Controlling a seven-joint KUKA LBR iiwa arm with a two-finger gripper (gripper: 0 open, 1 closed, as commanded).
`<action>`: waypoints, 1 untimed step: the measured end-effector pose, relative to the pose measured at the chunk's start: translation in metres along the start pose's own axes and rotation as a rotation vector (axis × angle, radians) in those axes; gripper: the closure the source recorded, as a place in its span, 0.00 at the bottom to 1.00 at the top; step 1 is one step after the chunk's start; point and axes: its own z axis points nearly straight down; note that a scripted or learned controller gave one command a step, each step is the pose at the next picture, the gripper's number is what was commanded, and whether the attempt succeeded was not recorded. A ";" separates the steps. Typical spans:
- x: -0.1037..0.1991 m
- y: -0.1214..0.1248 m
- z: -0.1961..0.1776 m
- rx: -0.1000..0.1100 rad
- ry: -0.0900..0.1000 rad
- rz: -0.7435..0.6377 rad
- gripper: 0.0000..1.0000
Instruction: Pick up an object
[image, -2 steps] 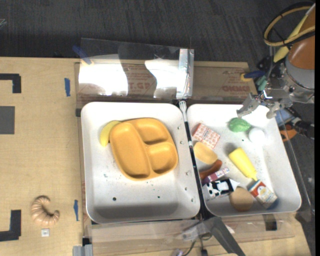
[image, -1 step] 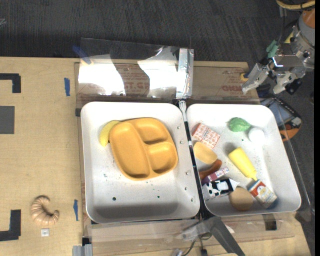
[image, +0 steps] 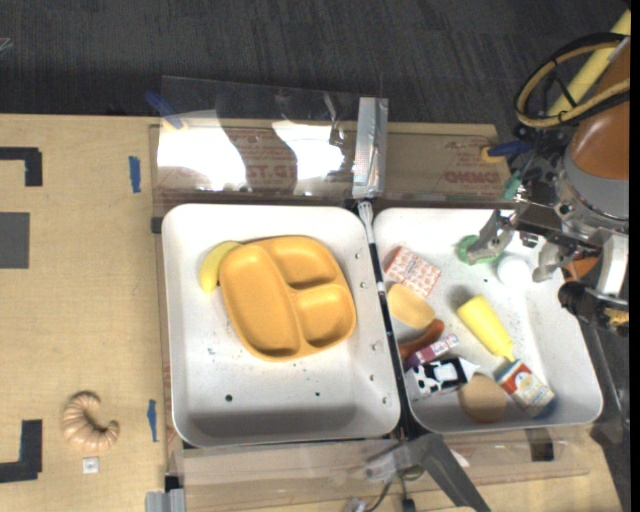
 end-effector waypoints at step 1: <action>-0.017 -0.006 0.127 0.003 -0.002 -0.092 0.00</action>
